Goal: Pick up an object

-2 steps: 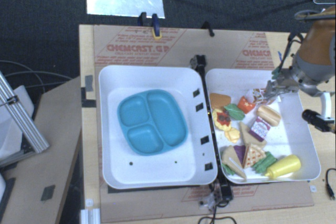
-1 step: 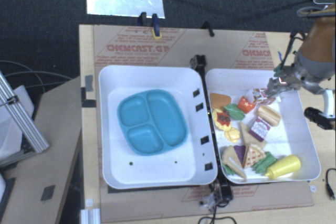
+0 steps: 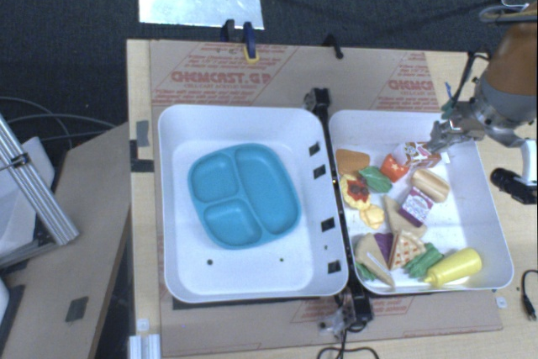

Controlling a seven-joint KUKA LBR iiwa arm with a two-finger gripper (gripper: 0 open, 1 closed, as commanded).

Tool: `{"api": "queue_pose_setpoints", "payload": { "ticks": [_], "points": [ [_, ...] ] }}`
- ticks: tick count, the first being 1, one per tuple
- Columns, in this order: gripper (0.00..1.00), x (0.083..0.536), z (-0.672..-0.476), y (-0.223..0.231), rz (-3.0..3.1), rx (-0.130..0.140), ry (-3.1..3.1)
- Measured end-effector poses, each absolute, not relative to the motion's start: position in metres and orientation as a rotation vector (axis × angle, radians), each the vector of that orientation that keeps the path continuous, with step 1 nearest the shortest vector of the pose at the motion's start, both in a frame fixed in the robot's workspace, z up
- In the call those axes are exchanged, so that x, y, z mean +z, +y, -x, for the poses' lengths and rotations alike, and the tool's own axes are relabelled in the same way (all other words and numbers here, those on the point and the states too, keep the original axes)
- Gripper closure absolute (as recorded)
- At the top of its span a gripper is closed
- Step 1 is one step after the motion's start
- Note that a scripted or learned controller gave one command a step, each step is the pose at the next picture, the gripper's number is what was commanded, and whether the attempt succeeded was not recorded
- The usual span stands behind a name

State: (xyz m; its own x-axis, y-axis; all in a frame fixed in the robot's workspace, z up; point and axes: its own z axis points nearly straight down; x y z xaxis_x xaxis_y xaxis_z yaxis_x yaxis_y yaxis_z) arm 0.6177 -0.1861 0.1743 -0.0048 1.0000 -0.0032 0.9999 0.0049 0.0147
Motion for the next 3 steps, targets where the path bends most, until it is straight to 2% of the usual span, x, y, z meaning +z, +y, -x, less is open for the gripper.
{"api": "queue_pose_setpoints", "payload": {
  "ticks": [1,2,3],
  "points": [
    [1.0,0.185,-0.619,-0.186,-2.204,0.016,2.218],
    [1.0,0.221,-0.557,-0.136,-2.216,0.002,2.231],
    [1.0,0.234,-0.5,-0.084,-2.215,0.001,2.233]
  ]
}}
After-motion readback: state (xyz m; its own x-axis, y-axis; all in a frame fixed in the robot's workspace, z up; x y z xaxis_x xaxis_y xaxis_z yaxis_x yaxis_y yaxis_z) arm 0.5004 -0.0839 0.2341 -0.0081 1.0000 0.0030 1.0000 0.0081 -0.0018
